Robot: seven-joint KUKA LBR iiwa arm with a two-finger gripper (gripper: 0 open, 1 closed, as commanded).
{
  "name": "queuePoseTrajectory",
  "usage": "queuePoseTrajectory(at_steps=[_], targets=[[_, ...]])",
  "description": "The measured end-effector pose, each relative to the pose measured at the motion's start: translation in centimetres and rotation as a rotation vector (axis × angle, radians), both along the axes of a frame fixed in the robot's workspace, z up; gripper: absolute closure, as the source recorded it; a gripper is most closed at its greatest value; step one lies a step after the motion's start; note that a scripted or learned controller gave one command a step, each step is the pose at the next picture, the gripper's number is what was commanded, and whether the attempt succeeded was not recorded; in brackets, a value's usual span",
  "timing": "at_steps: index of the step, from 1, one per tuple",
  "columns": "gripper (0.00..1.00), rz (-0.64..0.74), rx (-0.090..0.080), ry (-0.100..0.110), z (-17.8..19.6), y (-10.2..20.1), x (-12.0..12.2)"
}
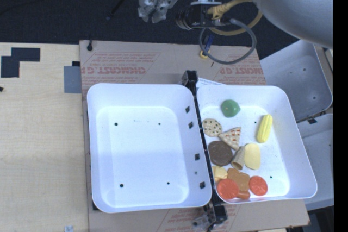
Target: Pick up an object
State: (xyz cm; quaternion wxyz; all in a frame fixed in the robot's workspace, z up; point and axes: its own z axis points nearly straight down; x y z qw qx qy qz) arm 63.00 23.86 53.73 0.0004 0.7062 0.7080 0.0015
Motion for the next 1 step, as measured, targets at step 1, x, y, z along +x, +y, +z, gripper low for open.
queuePoseTrajectory(at_steps=[1], targets=[[1.0,-0.004,-0.004,0.01,-0.02,-5.3,-6.1]])
